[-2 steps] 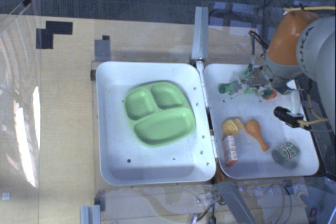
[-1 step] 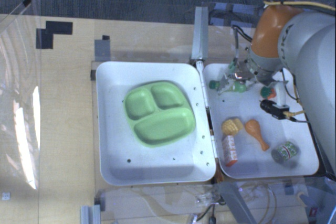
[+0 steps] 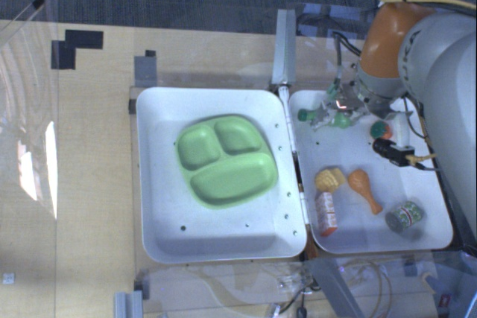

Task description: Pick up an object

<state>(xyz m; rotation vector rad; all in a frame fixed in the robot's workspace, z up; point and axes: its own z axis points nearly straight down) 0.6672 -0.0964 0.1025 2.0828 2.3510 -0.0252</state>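
Observation:
My gripper [image 3: 337, 109] hangs low over the back left corner of the right bin [image 3: 436, 234], under the orange wrist band. Right beside it lie small green pieces [image 3: 305, 115], one of them just under the gripper [image 3: 341, 121]; I cannot tell whether it touches them. A green and orange ball-like toy [image 3: 381, 129] sits just to its right. Nearer the front lie a yellow pastry-like toy [image 3: 330, 178], an orange drumstick [image 3: 365, 190], a red and white can [image 3: 326, 212] and a green-labelled can [image 3: 405, 216] on its side.
The left bin [image 3: 156, 234] holds a green divided plate [image 3: 226, 160]. A black cable connector [image 3: 391, 153] lies over the right bin's right side. The grey arm covers the right bin's back right corner.

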